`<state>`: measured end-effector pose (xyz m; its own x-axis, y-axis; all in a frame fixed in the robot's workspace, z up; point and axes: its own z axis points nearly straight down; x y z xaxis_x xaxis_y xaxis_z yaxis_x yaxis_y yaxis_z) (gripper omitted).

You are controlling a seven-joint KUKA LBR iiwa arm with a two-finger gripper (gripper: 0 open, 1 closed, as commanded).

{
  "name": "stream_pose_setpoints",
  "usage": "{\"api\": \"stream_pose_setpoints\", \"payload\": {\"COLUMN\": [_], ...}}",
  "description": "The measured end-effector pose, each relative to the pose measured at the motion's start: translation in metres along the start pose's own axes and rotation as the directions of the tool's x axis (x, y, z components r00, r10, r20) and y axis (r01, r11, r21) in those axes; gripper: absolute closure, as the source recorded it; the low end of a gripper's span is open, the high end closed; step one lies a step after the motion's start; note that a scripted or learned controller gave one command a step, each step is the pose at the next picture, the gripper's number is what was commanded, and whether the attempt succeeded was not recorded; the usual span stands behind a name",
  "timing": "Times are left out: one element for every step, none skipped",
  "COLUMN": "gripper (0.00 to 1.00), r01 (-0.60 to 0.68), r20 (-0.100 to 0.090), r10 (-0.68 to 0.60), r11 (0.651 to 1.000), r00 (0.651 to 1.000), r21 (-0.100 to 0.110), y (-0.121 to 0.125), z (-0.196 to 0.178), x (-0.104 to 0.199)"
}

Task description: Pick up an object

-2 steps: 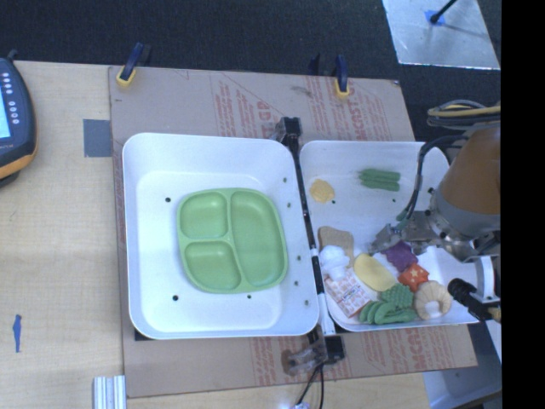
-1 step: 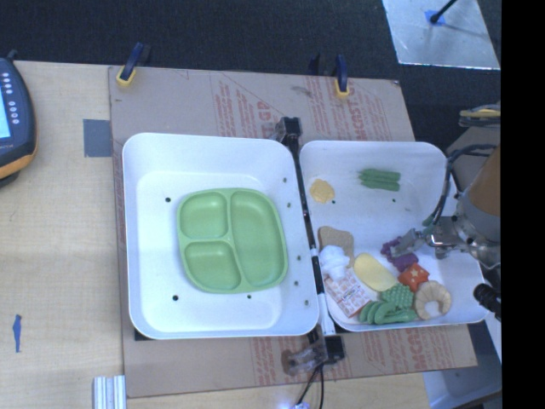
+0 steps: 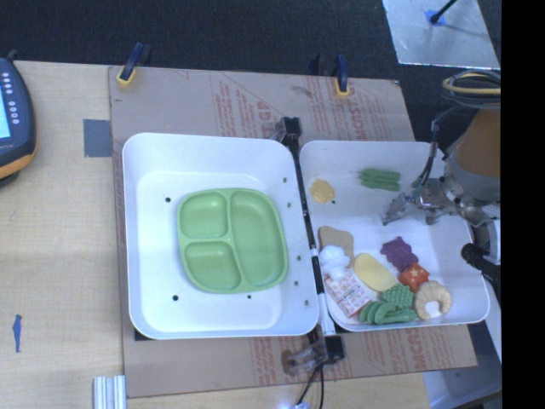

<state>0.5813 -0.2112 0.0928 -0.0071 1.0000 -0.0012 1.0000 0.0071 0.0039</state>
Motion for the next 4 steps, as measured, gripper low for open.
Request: {"api": "stream_pose_setpoints", "payload": {"gripper": [0.00,0.00,0.00,0.00], "r01": [0.002,0.002,-0.006,-0.005], "r20": [-0.006,0.002,-0.003,-0.003], "r10": [-0.002,-0.002,0.006,0.005], "r11": [1.000,1.000,1.000,1.000], "r00": [1.000,1.000,1.000,1.000], "r21": [0.012,-0.005,0.013,0.013], "y": [-0.047,0.081,-0.024,-0.067], "z": [0.001,-0.001,-0.048,0.003], "x": [0.067,0.062,0.069,0.068]}}
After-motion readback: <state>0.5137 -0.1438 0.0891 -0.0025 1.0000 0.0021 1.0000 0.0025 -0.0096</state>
